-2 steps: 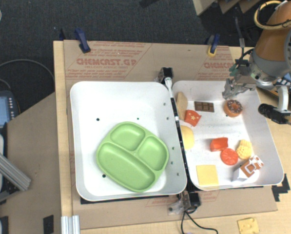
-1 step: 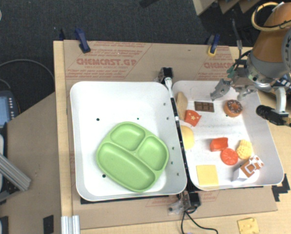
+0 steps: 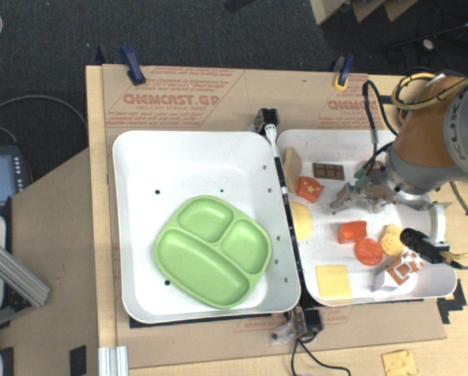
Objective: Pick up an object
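Note:
My gripper [image 3: 350, 200] is low over the middle of the right bin [image 3: 351, 141], open, with bare white bin floor between its fingers. Just behind it lies a brown chocolate bar [image 3: 328, 171]. A small red-orange piece [image 3: 308, 187] sits to its left. A red block [image 3: 352, 231] and a red round piece [image 3: 368, 251] lie just in front of it, with a yellow corn piece [image 3: 391, 240] beside them. The gripper touches none of these that I can see.
The right bin also holds a tan block [image 3: 293, 165], a pale yellow piece [image 3: 301, 219] by the left wall, a yellow square slice [image 3: 333, 280] and an orange-and-white box [image 3: 404, 269]. A green divided plate [image 3: 212, 249] lies in the left bin [image 3: 186, 155].

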Controlling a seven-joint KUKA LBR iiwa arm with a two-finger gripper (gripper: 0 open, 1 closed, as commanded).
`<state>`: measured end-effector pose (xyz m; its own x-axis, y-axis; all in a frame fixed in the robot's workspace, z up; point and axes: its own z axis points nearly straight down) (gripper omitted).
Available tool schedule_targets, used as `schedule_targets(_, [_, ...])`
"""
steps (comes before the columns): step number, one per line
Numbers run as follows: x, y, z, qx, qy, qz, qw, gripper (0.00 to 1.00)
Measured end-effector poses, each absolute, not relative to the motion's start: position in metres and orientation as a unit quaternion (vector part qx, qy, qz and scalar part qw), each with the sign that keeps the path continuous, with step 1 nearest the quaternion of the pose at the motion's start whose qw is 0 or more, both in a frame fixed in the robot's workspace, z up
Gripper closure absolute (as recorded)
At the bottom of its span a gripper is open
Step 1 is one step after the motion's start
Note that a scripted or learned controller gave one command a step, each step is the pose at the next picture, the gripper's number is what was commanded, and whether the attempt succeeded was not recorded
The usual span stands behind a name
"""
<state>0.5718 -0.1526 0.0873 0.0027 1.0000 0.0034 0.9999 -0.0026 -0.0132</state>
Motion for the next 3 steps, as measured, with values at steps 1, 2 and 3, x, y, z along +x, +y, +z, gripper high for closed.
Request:
schedule_targets(1, [0.529,-0.122,0.084,-0.707,-0.707,0.0010,0.003,0.00])
schedule_targets(2, [0.532,-0.124,0.096,-0.708,-0.707,-0.0012,-0.002,1.00])
schedule_targets(3, [0.594,-0.075,0.191,-0.704,-0.710,-0.0051,-0.005,1.00])
